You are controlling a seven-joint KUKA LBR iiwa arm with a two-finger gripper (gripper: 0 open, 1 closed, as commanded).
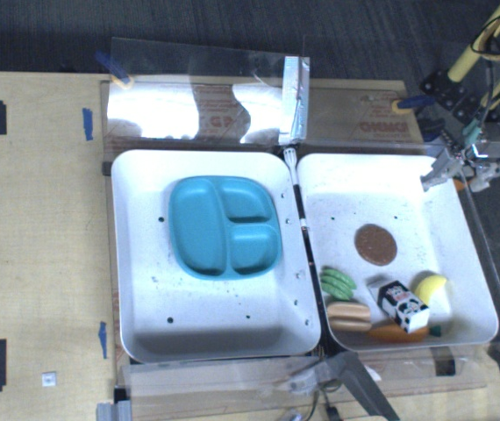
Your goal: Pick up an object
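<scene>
You have two white bins side by side on the surface (31, 235). The left bin (136, 323) holds a blue divided plate (225, 226), lying flat near the bin's middle.

The right bin (338, 182) carries the small things you could pick. A brown disc (376, 244) lies flat near the middle, apart from the rest. The others crowd the near edge of that bin: a green piece (338, 281) on the left, a tan bun-like piece (349, 314) just below it, an orange carrot-like piece (397, 331) along the near wall, a small black-and-white block (401, 300) just above the carrot, and a yellow piece (431, 288) touching the block on its right.

Your end effector (460, 160) sits at the far right corner of the right bin, over the rim and well apart from every object. It is small and cluttered with cables, so you cannot tell whether it is spread or pressed together. Nothing is seen between its tips.

A clear panel (206, 95) stands behind the left bin, catching bright glare.
</scene>
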